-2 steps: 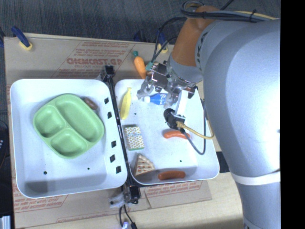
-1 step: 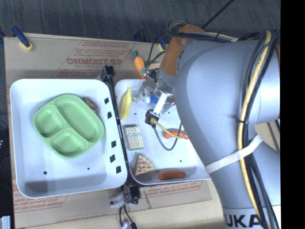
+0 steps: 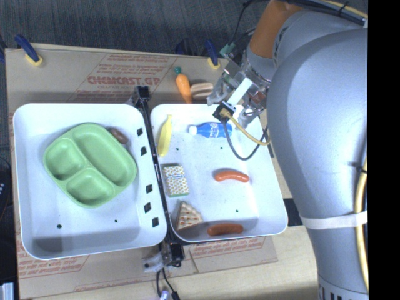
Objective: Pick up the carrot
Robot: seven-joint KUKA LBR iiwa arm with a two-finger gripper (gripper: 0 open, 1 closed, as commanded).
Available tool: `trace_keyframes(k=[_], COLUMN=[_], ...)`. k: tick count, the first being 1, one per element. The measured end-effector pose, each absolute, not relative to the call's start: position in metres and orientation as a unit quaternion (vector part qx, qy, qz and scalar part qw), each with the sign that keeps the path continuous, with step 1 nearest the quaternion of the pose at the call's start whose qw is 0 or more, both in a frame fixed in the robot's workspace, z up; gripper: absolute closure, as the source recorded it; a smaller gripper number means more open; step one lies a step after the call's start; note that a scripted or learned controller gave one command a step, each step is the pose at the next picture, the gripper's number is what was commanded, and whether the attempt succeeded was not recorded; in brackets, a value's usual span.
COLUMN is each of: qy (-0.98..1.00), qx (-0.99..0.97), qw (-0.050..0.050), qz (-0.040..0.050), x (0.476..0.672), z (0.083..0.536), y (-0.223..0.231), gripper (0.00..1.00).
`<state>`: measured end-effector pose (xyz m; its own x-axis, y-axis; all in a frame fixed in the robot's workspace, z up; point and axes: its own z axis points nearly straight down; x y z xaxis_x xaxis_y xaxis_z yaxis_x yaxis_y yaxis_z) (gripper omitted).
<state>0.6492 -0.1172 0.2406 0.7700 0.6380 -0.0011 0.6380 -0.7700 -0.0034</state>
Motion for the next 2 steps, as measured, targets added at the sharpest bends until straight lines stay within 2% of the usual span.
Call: trace_keyframes(k=[1,2], qy=[-0.313,-0.195], qx=[-0.950,-0.981], qw=[0.003,0.003], qz=[0.0034,0.0034], x=[0.636,0.565], z=[0.090,0.091], y=[-0.171,-0.133], gripper=[0.00,0.00])
